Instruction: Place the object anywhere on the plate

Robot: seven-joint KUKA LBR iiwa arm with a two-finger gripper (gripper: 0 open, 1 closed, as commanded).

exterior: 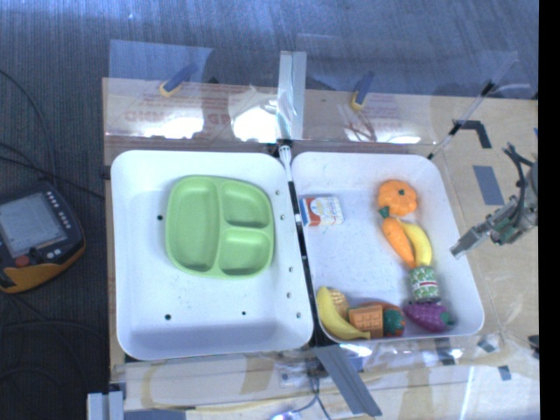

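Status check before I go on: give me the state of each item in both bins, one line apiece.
Green plate: flat in left bin, nothing on it.
Small carton: lying in right bin near the divider.
Orange pumpkin: by right bin's far wall.
Carrot: lying beside a banana.
Green can: upright.
Purple grapes: near corner.
Second banana: against near wall.

Green plate (219, 226) in left bin (131, 322); toy foods (banana (337, 315), carrot (399, 240)) right.
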